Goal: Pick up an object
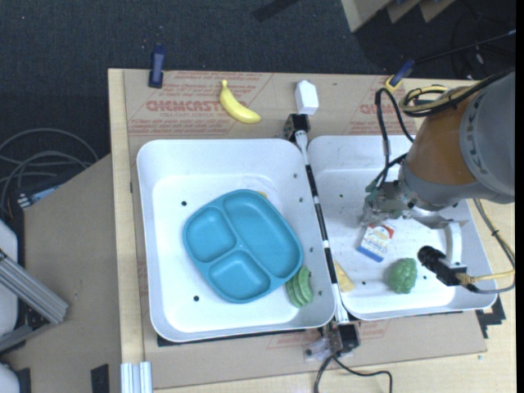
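Over right bin (426, 301) | pincer (381, 210) just above small carton (376, 241) | pincer opening: cannot tell

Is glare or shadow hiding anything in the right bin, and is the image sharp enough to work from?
Camera view: even lighting, no strong glare on the white right bin; the small white carton and green lumpy object read clearly, soft shadows only; the grey and orange arm looks slightly soft; gripper detail is unclear.

A blue tray (240, 244), a yellow banana (237, 106), a green lump (402, 275), white bins (155, 219).
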{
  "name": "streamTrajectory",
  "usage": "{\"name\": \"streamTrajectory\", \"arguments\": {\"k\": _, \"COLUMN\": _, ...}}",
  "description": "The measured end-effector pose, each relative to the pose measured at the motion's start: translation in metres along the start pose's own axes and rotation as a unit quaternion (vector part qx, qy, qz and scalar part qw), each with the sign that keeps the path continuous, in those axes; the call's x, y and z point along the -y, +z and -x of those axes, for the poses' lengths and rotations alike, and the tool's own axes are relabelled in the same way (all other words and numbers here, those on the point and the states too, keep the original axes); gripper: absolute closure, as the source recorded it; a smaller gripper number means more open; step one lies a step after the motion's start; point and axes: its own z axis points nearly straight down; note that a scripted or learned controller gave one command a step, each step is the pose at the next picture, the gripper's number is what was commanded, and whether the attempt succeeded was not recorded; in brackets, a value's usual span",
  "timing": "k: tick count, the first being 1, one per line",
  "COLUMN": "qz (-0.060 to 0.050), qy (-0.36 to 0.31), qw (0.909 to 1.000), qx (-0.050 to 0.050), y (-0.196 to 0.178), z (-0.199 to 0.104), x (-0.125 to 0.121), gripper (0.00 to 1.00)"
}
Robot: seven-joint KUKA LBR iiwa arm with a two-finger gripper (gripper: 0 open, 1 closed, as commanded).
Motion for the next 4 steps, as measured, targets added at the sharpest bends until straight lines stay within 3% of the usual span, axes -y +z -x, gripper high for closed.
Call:
{"name": "streamTrajectory", "arguments": {"k": 1, "qz": -0.007, "qy": -0.002, "qw": 1.0000, "qx": -0.005, "y": -0.087, "z": 0.010, "x": -0.009, "gripper": 1.00}}
{"name": "streamTrajectory", "arguments": {"k": 2, "qz": -0.009, "qy": -0.002, "qw": 0.9999, "qx": -0.006, "y": -0.086, "z": 0.010, "x": -0.008, "gripper": 0.00}}
{"name": "streamTrajectory", "arguments": {"k": 3, "qz": -0.009, "qy": -0.002, "qw": 0.9999, "qx": -0.006, "y": 0.000, "z": -0.009, "x": 0.007, "gripper": 0.00}}
{"name": "streamTrajectory", "arguments": {"k": 4, "qz": -0.008, "qy": -0.002, "qw": 1.0000, "qx": -0.005, "y": 0.016, "z": 0.013, "x": -0.023, "gripper": 0.00}}
